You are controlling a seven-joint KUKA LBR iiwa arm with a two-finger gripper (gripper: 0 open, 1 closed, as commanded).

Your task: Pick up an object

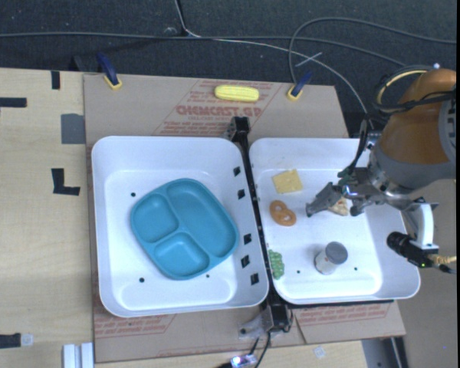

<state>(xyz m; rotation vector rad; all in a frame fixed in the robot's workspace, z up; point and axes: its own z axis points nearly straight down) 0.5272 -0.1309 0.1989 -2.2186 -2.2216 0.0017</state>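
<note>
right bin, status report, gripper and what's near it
Gripper low over right bin, small pale object at its fingertips, grasp unconfirmed. Cracker, pretzel, grey can lie apart.

Dark carpet-like floor spans the top of the frame, crossed by thin cables. Below it lies a light wooden bench marked with black tape pieces at the left. A brown cardboard sheet with red printing covers the bench centre, held at its upper edge by two clamps with blue and yellow parts. Lighting is even, without strong shadows.
</note>
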